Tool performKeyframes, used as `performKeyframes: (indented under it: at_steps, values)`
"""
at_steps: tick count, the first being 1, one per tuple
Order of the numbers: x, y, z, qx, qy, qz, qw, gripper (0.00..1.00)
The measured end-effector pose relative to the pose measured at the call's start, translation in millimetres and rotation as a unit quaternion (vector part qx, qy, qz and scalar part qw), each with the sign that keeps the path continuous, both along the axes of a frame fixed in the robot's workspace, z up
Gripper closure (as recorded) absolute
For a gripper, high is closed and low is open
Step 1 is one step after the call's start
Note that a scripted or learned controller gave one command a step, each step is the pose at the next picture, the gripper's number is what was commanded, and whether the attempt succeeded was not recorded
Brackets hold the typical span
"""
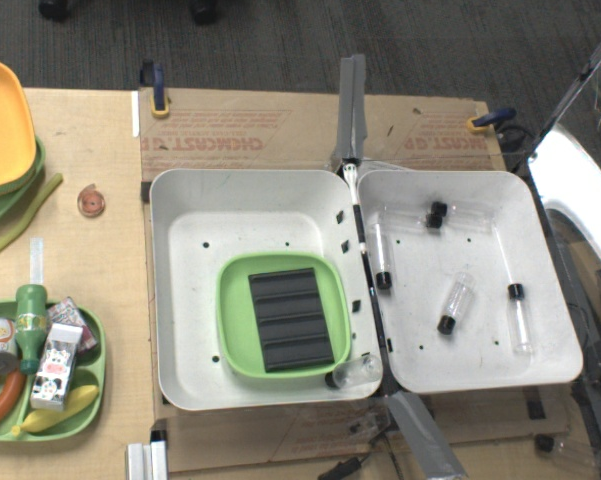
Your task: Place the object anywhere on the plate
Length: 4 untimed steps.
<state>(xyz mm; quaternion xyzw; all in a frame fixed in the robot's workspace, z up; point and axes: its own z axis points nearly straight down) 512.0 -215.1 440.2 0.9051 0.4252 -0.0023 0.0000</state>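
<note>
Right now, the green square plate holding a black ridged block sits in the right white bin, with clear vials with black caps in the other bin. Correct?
Not quite. The camera view shows the green square plate with the black ridged block in the left white bin; the clear vials with black caps lie in the right white bin.

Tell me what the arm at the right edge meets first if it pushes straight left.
Likely the right bin's rim, then the vial by that wall; how high the arm sits is unclear.
</note>
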Motion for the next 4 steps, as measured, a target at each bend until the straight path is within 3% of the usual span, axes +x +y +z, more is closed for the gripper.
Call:
performKeyframes:
  at_steps: [1,2,3,4]
  values:
    - [9,-1,0,0.0001,0.000,-0.039,0.9992,0.00]
    - [49,0,0,0.0000,0.000,-0.044,0.9990,0.00]
    - [113,-3,-1,0.0002,0.000,-0.047,0.9989,0.00]
    - [134,-1,0,0.0001,0.000,-0.075,0.9972,0.00]
